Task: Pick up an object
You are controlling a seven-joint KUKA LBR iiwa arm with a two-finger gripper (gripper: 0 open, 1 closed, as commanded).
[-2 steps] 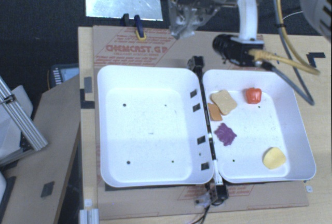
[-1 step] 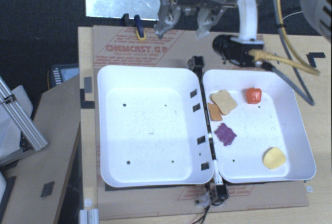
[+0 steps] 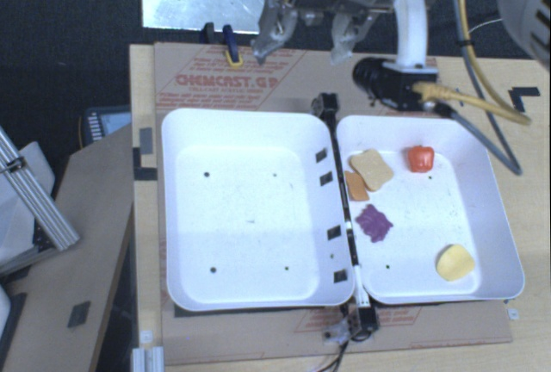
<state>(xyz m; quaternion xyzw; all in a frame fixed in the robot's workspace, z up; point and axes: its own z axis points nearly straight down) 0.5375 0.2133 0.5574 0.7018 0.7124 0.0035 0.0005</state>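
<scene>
Hanging above the far edge of the desk (image 3: pixel 146 86), the claw (image 3: pixel 306 39) has its two fingers apart and nothing between them. Below it and to its right, in the right bin (image 3: pixel 495 198), lie a tan slice (image 3: pixel 372 169), a red piece (image 3: pixel 420 158), a purple piece (image 3: pixel 374 223) and a yellow piece (image 3: pixel 455 262).

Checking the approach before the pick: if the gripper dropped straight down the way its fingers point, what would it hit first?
Probably the brown cardboard sheet behind the bins, near the red lettering. The open two-finger gripper hangs above it, short of both white bins; depth is unclear from this slanted view.
</scene>
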